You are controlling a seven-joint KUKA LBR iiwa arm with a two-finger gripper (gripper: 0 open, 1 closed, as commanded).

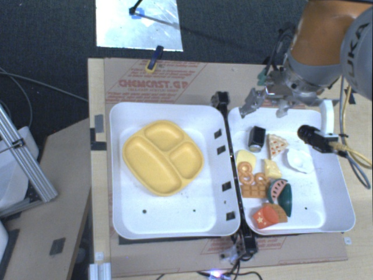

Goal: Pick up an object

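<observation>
The right bin (332,214) holds several toy foods: a small black can (256,137), a pizza slice (276,144), a white piece (298,161), a pretzel (245,171), a waffle (254,186), a cheese wedge (271,169), a watermelon slice (276,188) and a red-orange piece (267,216). My gripper (266,107) hangs over the bin's far edge, just beyond the black can. It is open, with nothing between its fingers (250,104).
The left bin (134,220) holds a yellow divided plate (162,156). A black handle-like part (315,137) juts over the right bin's far right. A shiny sheet (139,16) lies on the floor behind the bench.
</observation>
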